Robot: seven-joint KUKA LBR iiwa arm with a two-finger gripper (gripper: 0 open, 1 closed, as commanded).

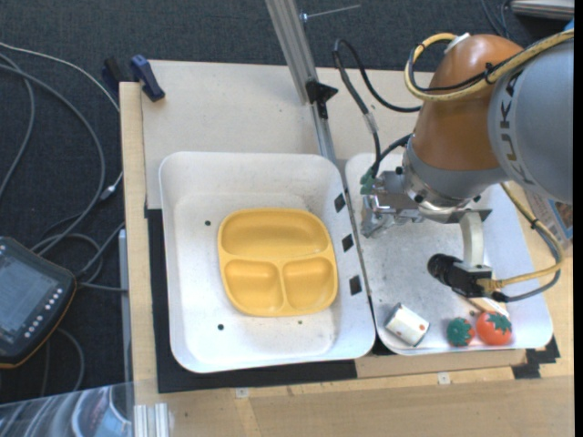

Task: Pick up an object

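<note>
The gripper (374,215) is over the right bin (537,321), close to that bin's left wall. I cannot tell if the gripper is spread or pressed together. Nothing shows in its grip.

The things to pick up lie in a row along the near edge of the right bin, well apart from the gripper: a small white block (407,324), then a green toy (458,331), then a red tomato (494,328). The green toy and the tomato are just beside each other.

The left bin (187,244) holds a yellow plate (278,262) with three parts. It lies flat in the middle.

A metal pole (290,39) slants down to the gap between the bins. A blue clamp (146,76) sits at the bench's far left corner.

On the grey arm (547,107) I can read "KU" - the rest is cut off.
</note>
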